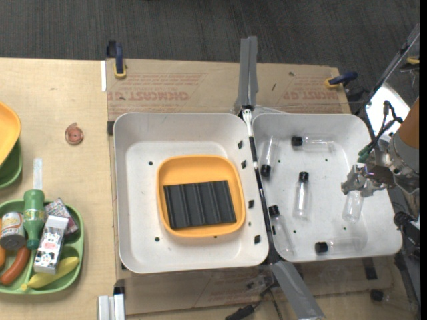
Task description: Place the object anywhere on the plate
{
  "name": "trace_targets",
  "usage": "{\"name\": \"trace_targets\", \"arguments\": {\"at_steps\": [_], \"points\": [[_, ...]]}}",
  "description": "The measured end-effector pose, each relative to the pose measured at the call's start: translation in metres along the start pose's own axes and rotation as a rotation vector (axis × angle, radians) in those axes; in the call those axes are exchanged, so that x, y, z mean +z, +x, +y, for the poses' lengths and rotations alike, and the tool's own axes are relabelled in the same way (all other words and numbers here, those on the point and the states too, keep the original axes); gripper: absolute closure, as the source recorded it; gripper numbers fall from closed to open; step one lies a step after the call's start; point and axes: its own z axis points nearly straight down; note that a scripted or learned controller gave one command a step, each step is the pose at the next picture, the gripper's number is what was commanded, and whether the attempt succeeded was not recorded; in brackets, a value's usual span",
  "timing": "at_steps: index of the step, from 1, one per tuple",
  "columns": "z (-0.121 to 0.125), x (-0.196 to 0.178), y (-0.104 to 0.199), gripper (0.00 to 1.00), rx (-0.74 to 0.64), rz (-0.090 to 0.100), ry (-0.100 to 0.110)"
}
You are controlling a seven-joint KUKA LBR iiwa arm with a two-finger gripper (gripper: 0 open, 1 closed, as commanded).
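Over the right bin [373,129], the gripper [355,187] hovers near a clear vial [351,207]; its grip state is unclear.

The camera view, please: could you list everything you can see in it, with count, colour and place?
Bins: two, white, side by side on the bench; left bin, right bin.
Plate: one, orange, in the left bin.
Ridged block: one, dark grey, lying on the plate.
Vials: several, clear with black caps, scattered in the right bin, one at its middle.
Green tray: one, at far left, holding toy food and a green bottle.
Clamps: two, on the cardboard's far edge; left one.
Gripper: one, grey, over the right bin's right side.
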Motion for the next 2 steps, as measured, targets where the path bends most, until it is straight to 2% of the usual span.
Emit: {"name": "trace_targets", "arguments": {"at_steps": [1, 2], "points": [[0.075, -0.051, 0.022, 1.00, -0.240, -0.002, -0.001], [0.095, -0.036, 0.025, 1.00, -0.379, -0.002, -0.001]]}}
